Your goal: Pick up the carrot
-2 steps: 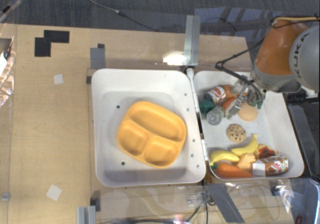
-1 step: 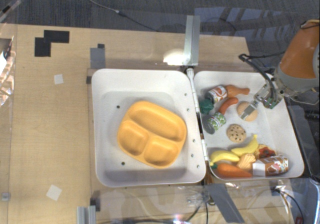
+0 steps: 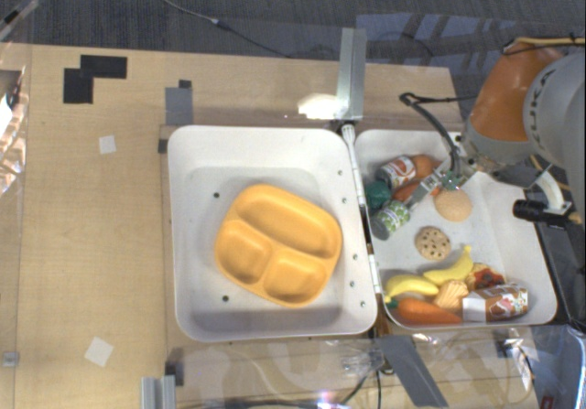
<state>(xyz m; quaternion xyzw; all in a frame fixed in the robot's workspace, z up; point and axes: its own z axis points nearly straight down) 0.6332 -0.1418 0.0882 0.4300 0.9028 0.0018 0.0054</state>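
The carrot [image 3: 428, 311] is orange with a green stub at its left end. It lies flat along the front wall of the right bin [image 3: 513, 242], just below a banana [image 3: 412, 286] and touching a labelled can [image 3: 494, 303] on its right. My gripper [image 3: 454, 175] hangs low over the back of the same bin, beside a brown bottle [image 3: 407, 169] and a round bun [image 3: 452, 205]. It is well behind the carrot. Its tip is small and partly hidden by the wrist.
The left bin [image 3: 192, 215] holds a yellow divided plate [image 3: 277, 243]. Crowded into the right bin are a green bottle [image 3: 394, 213], a cookie [image 3: 431, 242], a second banana [image 3: 453, 267] and other toy food. The grey and orange arm [image 3: 526, 110] covers the right bin's back right corner.
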